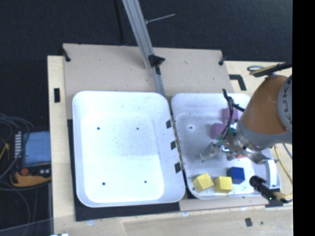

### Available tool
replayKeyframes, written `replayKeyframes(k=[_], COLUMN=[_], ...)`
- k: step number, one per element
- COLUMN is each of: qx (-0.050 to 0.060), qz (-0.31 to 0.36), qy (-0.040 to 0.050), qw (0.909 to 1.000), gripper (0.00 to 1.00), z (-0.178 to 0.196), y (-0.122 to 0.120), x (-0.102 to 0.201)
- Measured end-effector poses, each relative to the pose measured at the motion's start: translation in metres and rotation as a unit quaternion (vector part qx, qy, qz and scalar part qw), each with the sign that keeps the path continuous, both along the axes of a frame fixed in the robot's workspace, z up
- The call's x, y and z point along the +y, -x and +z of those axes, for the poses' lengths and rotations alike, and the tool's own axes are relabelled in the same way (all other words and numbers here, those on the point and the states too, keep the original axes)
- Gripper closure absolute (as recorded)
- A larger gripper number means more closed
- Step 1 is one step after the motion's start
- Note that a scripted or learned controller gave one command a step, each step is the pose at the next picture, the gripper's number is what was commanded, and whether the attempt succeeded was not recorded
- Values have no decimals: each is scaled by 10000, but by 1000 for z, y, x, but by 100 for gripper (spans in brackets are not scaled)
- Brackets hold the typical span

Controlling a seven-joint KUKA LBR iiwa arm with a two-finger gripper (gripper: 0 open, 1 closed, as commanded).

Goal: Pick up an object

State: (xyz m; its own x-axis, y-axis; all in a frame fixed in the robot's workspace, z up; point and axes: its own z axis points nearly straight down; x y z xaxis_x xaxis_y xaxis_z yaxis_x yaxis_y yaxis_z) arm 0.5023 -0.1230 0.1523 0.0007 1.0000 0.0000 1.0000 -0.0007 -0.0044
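Two yellow blocks are lying at the lower edge of the right bin, below the gripper, whose fingers are hanging slightly apart and are holding nothing over the bin floor.

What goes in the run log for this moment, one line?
arm: over right bin | gripper: low, near purple block | grasp: unconfirmed | yellow blocks, blue block: front edge
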Motion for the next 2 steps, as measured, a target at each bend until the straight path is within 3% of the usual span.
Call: replayKeyframes(k=[1, 2], qx=[-3, -49], qz=[0, -31], qy=[-2, 9], qw=[10000, 10000], gripper=[0, 100], z=[-53, -39], y=[1, -1], x=[-1, -2])
